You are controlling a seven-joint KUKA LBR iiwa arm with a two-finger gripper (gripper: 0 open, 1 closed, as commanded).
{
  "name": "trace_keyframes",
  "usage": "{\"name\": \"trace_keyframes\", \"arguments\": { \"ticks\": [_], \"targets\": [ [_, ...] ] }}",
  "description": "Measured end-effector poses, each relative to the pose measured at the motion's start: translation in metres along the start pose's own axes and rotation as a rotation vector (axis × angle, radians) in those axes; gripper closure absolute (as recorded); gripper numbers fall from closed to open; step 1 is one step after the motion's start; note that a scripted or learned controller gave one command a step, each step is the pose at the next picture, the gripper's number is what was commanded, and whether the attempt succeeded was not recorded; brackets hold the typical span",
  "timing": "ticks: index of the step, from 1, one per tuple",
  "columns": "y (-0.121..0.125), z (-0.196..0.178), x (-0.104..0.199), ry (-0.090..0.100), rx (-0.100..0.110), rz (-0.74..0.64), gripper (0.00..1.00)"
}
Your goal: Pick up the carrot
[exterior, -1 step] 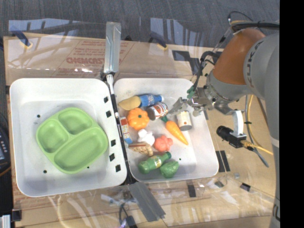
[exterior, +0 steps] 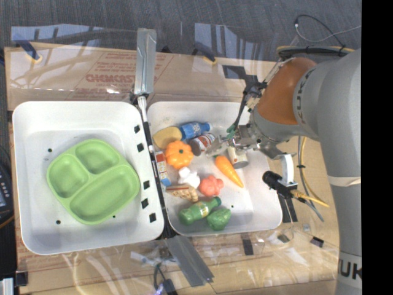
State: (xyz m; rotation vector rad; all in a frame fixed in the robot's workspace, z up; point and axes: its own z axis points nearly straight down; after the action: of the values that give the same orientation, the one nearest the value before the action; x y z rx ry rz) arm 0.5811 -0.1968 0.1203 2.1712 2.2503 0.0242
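Lay in the right-hand shallow white bin (exterior: 265, 217): a small orange tapered plastic carrot (exterior: 228, 171), thick end up toward the gripper, tip pointing down and to the right. Looked light, rigid and smooth, so probably prone to slipping from a pinch near the narrow tip; best taken across the thicker upper half, fingers set square to its length. Sat just beside a pink rounded toy (exterior: 211, 185) on its left, with a white piece (exterior: 190, 178), an orange pumpkin-like toy (exterior: 178, 154) and a green bottle-shaped toy (exterior: 201, 212) near. Hovered touching or just above the thick end: the grey two-finger gripper (exterior: 238, 155). Could not tell whether clenched or released; nothing seen held. Stood in the left bin, well apart: a green divided plate (exterior: 92, 180).
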Motion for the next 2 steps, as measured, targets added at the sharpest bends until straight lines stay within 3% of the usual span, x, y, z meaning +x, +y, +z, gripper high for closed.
{"name": "trace_keyframes", "arguments": {
  "ticks": [1,2],
  "targets": [
    [-0.0187,0.0256,0.022,0.009,0.018,0.002,0.0],
    [-0.0214,0.0179,0.0182,0.005,0.027,0.003,1.0]
  ]
}}
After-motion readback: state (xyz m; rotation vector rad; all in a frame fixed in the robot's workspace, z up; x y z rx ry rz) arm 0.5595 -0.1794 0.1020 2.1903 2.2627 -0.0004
